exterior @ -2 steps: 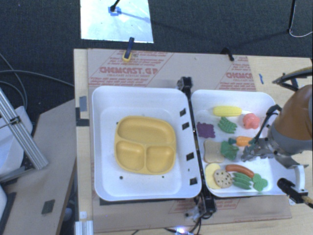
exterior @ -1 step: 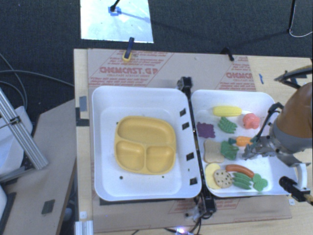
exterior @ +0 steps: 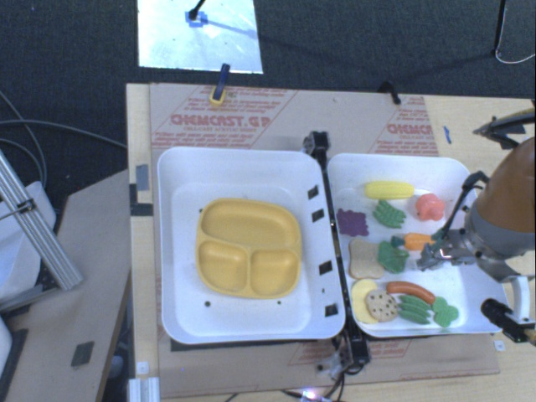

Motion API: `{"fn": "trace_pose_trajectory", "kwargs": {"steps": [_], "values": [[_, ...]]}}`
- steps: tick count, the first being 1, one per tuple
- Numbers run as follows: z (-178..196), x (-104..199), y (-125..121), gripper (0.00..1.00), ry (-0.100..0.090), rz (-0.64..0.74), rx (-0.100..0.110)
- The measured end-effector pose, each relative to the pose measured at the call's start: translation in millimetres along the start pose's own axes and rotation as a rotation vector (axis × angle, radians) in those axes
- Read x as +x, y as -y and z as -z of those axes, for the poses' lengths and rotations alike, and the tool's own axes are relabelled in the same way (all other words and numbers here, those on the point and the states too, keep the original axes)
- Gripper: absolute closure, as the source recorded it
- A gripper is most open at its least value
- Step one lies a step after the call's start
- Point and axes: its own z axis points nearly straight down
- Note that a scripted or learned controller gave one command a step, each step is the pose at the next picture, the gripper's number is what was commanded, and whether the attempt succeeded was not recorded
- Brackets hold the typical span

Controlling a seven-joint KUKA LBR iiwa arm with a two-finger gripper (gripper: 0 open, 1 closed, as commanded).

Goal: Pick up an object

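— What do we have on the left?

— We see the left bin (exterior: 172, 249) holding a yellow divided tray (exterior: 249, 247) with three compartments, lying flat near the bin's middle.

— And past the divider?

— The right bin (exterior: 469, 300) carries toy food. At its left side we find a purple grape bunch (exterior: 353, 222), a slice of bread (exterior: 364, 259) below it, and a cookie (exterior: 381, 306) on a pale yellow disc near the front wall. Further right lie a yellow corn cob (exterior: 389, 190), two green leafy pieces (exterior: 389, 215) and (exterior: 392, 256), a sausage (exterior: 409, 291), green beans (exterior: 414, 309), an orange carrot (exterior: 416, 241) and a pink piece (exterior: 430, 207).

— The gripper?

— The gripper (exterior: 434, 256) hangs low just beside the carrot; whether it is parted or closed, we cannot tell — nothing visibly sits in it.
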Motion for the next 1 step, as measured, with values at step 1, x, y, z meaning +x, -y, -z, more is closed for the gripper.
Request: {"fn": "trace_pose_trajectory", "kwargs": {"steps": [1], "values": [[-43.4, 33.0, -5.9, 1.00, -0.001, -0.005, 0.011]]}}
